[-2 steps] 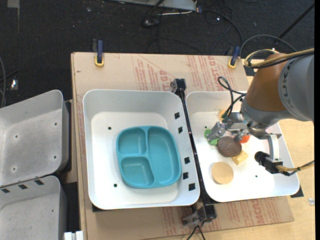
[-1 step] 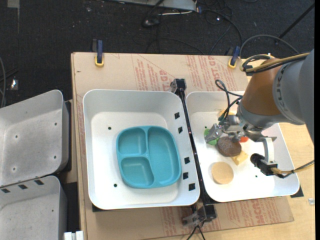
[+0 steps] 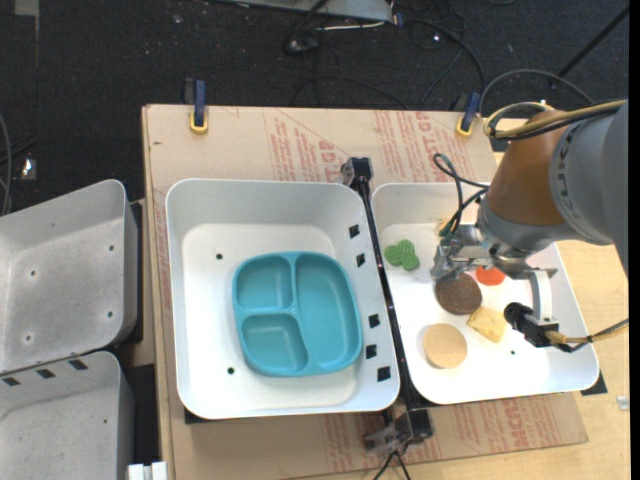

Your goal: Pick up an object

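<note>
Front edge: the counter [image 3: 260, 438] showed bare cardboard with red print, and a black clamp fitting [image 3: 400, 430] sat where the two bins met.
Nearest object: a tan round disc [image 3: 445, 346] lay flat on the floor of the right bin [image 3: 570, 373], apart from the walls.
Beside it: a pale yellow wedge [image 3: 487, 324], like a piece of cheese, lay just right of the disc and just below the brown piece.
Task's thing: a dark brown round piece [image 3: 459, 294], speckled and matt, lay near the middle of the right bin, touching or nearly touching the yellow wedge.
Pincer: the pincer [image 3: 452, 265] stood right over the brown piece's upper edge; I cannot tell how wide it stood, because the wrist hid the tips.
Step in hand: this looked like the descent onto the brown piece, with no grasp shown.
Next move: it would call for closing squarely on the piece and lifting straight, since the wedge crowded one side.
Further back: a red-orange piece [image 3: 491, 276] peeked out under the wrist, and a green leafy toy [image 3: 404, 256] lay near the divider.
Left bin: the left bin [image 3: 200, 218] carried a teal three-compartment plate [image 3: 296, 313].
Far side: the arm [image 3: 560, 183], with its orange band, reached in, and yellow clamps [image 3: 199, 120] gripped the counter's back edge.
</note>
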Robot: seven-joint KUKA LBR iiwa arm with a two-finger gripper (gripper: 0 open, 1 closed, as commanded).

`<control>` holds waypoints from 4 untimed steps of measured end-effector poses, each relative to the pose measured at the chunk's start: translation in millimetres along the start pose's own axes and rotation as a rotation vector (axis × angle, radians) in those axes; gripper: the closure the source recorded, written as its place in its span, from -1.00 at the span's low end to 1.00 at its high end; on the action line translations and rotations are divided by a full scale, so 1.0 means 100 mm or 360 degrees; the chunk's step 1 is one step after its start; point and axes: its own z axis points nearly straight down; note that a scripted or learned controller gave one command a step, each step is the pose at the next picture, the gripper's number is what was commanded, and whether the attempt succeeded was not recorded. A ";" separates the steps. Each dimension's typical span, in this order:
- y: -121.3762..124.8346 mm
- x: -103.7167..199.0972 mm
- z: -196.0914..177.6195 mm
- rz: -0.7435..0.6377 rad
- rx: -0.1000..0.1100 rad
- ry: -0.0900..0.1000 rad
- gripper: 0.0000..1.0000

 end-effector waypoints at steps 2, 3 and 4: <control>0.04 0.03 -1.12 -0.0007 0.0016 0.0004 1.00; 0.21 0.58 -1.25 -0.0015 0.0015 0.0007 1.00; 0.39 1.10 -1.14 -0.0013 0.0017 0.0006 1.00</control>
